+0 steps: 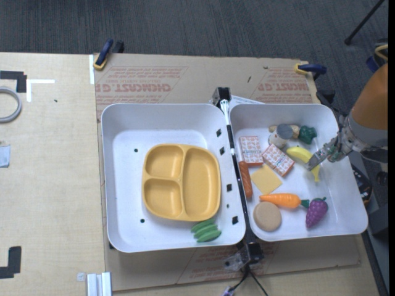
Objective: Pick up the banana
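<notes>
Reaching in over the right bin [345, 224], the gripper [322, 159] sits just beside the banana [300, 155], its tip at the fruit's right end; whether its fingers are spread or pressed together I cannot tell. That banana lies on the bin floor near the checkered crackers [278, 160], with a carrot [281, 199] and grapes [316, 211] below. Nothing looks lifted yet, so grasping and raising appear to remain.
</notes>
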Robot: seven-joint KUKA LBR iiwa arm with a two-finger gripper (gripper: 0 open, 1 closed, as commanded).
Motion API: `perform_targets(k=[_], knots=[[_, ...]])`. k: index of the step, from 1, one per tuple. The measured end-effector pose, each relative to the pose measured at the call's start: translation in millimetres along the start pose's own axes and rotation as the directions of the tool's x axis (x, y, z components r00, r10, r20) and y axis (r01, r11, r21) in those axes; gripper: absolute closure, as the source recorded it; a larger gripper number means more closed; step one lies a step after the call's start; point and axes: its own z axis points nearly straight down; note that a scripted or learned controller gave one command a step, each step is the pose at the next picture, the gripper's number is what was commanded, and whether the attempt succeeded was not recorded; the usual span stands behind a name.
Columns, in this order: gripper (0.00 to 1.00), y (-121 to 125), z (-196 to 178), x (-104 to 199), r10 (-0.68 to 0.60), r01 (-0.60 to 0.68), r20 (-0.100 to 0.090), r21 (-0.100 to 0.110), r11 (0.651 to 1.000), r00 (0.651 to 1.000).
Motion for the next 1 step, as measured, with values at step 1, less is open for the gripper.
perform_targets(k=[1], knots=[[1.00,41.2,-53.7,83.7,0.042,-0.042,0.000,0.002,0.999,0.999]])
